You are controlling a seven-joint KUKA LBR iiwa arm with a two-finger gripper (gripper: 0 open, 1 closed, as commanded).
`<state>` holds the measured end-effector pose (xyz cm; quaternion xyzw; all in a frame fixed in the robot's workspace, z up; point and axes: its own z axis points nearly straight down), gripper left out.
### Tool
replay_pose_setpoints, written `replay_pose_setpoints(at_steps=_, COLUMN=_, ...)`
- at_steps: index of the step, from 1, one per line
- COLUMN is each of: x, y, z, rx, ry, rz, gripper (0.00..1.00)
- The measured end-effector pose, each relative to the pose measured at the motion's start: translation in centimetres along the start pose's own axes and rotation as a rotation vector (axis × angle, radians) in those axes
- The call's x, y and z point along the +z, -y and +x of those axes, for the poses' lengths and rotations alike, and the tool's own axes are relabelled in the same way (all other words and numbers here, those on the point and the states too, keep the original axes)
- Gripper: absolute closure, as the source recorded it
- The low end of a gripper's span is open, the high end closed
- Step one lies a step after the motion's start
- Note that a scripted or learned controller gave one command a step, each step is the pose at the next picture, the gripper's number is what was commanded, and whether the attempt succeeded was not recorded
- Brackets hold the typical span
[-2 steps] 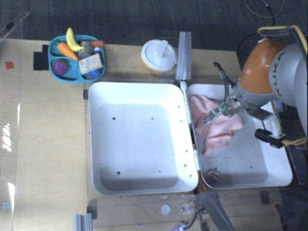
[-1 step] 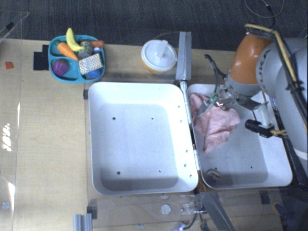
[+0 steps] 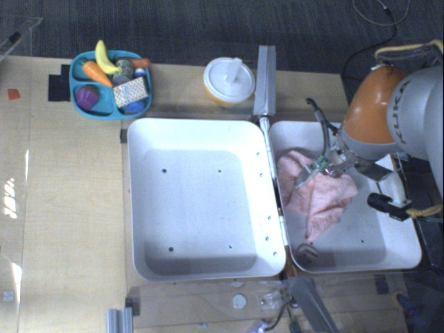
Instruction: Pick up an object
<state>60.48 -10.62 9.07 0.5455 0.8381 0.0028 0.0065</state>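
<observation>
No readable text anywhere

Nothing legible on the bins (image 3: 139, 207), the blue tray (image 3: 80, 109) or the round white lid (image 3: 229, 80); no labels, brands or numbers I can make out.

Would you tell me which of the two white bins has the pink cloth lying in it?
It is the right bin, the one under the arm. The pink cloth lies crumpled in it, with the gripper at its top edge. The left bin lies farther from the arm.

Light wood bench (image 3: 62, 207) with a few things parked on it

Two shallow white bins sit side by side: left bin (image 3: 201, 200), right bin (image 3: 395, 245). Behind them there's a blue divided tray (image 3: 107, 85) of toy food near the back-left, and a yellow cup with a white lid (image 3: 229, 80) just beside the divider post.
</observation>
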Motion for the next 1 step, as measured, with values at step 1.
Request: replay_pose_setpoints(at_steps=1, x=0.14, y=-4.01, z=-0.97, rx=-0.146, ry=0.000, rz=0.000, gripper=0.00)
